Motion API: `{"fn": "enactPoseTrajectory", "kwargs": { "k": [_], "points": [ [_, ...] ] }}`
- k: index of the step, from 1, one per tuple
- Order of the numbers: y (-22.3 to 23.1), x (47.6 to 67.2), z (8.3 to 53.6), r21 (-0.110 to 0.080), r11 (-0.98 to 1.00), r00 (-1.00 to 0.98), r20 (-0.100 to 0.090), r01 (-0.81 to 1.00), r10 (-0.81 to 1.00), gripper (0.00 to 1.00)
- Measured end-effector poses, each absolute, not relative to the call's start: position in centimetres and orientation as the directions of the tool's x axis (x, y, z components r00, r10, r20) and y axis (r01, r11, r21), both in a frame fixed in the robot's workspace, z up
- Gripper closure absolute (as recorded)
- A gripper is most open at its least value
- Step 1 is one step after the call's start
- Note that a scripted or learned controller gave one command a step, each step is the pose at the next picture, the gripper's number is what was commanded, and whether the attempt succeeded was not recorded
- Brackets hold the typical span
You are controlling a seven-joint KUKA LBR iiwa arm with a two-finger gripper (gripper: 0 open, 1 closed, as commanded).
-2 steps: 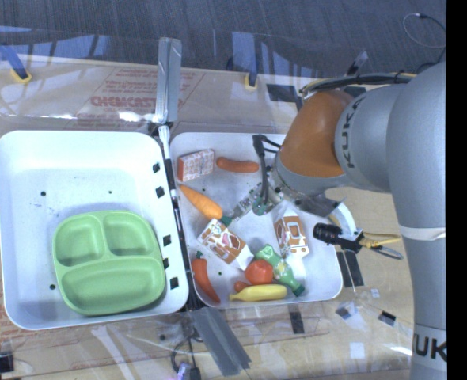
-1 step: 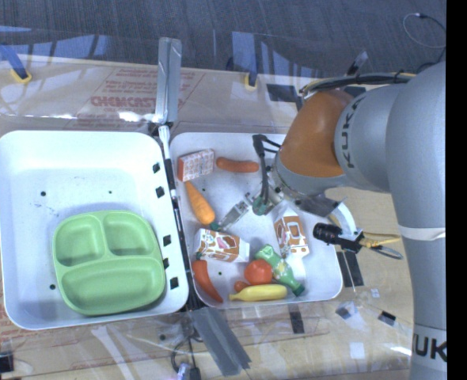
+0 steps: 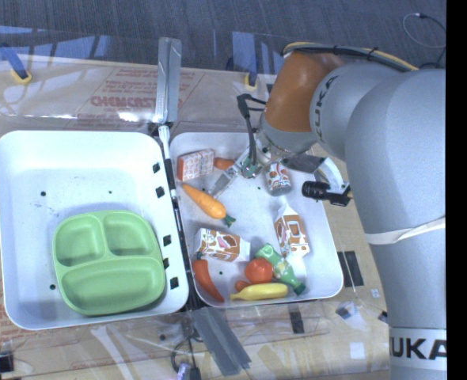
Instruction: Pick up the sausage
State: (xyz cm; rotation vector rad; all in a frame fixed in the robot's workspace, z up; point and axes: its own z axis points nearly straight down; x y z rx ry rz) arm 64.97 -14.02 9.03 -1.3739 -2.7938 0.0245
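The sausage (image 3: 223,163) shows as a short orange-brown end near the back of the right bin (image 3: 325,236), just right of a small orange-and-white carton (image 3: 195,165). The rest of it is hidden under the gripper (image 3: 241,171). The gripper hangs low over that back part of the bin, right beside the sausage and close enough that it may be touching it. The orange-banded wrist (image 3: 297,93) rises behind it. I cannot see anything held.
The right bin also holds a carrot (image 3: 204,201), two more cartons (image 3: 220,245) (image 3: 292,233), a tomato (image 3: 258,270), a banana (image 3: 260,292), a green piece (image 3: 283,266) and a long red piece (image 3: 206,281). A green divided plate (image 3: 107,261) lies in the left bin (image 3: 28,165).
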Motion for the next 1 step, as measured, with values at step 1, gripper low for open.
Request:
{"fn": "enactPoseTrajectory", "kwargs": {
  "k": [1],
  "points": [
    [-13.14,64.83,9.06,-0.023,0.51,-0.51,0.01,0.86,0.86,0.0]
  ]
}}
